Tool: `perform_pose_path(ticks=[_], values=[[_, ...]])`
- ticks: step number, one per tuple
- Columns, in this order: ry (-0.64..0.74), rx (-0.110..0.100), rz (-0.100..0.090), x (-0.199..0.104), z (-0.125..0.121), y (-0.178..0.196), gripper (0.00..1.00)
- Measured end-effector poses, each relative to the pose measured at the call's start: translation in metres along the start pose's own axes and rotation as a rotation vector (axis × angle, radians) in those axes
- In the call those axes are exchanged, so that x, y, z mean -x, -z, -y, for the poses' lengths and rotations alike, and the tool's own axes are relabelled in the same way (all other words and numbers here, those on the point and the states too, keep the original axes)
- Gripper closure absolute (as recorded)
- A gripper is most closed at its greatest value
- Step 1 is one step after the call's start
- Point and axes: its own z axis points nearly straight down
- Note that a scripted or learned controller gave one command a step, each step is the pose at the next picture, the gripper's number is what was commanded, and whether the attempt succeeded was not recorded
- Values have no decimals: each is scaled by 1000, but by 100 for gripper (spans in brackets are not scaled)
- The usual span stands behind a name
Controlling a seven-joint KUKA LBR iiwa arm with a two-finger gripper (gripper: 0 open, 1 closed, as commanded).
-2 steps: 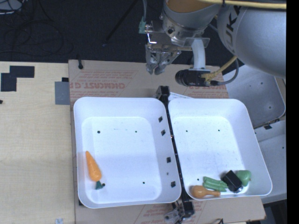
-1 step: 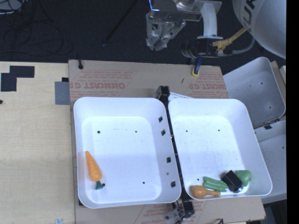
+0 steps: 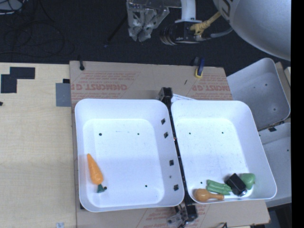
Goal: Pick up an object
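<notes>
Nothing picked yet. My pincer (image 3: 142,23) hangs high beyond the bins, over dark floor, carrying nothing; spread or pressed together, I cannot tell. Left bin (image 3: 118,109): one orange carrot (image 3: 94,169), smooth, tapered, green stub at its near end. Right bin (image 3: 213,109), near corner, clustered and touching: tan pear-shaped piece (image 3: 208,195), green bean pods (image 3: 218,187), black block (image 3: 236,184), green lump (image 3: 248,178). Whole descent and grasp remain.

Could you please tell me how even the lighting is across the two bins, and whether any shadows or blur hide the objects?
Camera view: the left white bin has a soft grey shadow across its floor; the right white bin looks brighter; the orange plastic carrot and the small black block stay readable; the metal claw is dim and slightly soft.
</notes>
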Motion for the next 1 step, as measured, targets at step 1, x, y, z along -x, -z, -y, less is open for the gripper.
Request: perform_pose_path(ticks=[1], values=[[-3,-2,2,-23,0,-2,100]])
